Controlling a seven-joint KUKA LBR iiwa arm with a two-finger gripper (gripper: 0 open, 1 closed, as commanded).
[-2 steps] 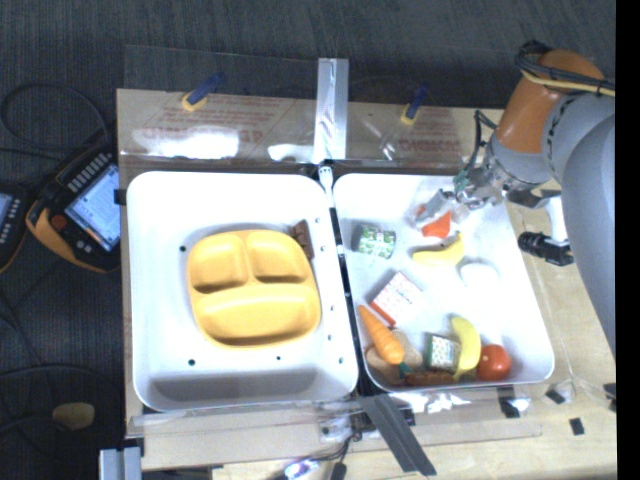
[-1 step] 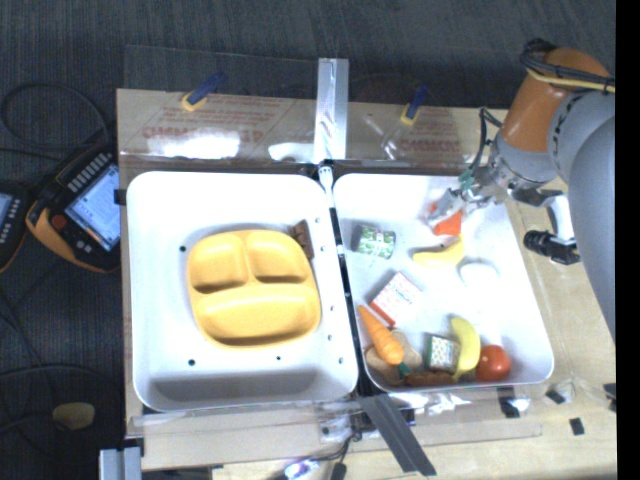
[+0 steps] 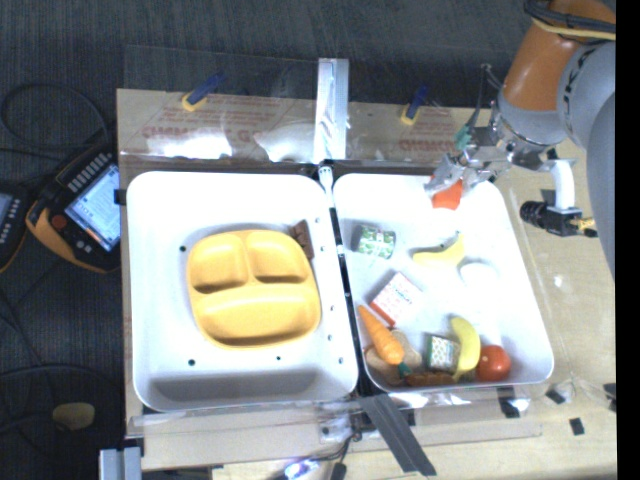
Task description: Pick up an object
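My gripper [image 3: 458, 176] hangs over the far right corner of the right bin [image 3: 520, 268]. A small orange-red object [image 3: 447, 197] sits between the fingertips, and the fingers look shut on it, just above the bin's rim. Below in the right bin lie a green-and-white packet [image 3: 375, 240], a pale banana [image 3: 440, 250], a white-and-red box [image 3: 397, 298], a carrot [image 3: 382, 336], a yellow banana [image 3: 463, 340], a green can [image 3: 440, 350] and a tomato [image 3: 492, 363].
The left bin [image 3: 150, 268] holds a yellow divided tray [image 3: 255, 283]. A clear divider [image 3: 332, 108] stands behind the bins, with plastic sheeting clipped at the back. A handheld pendant [image 3: 85, 208] with cables lies left of the bench.
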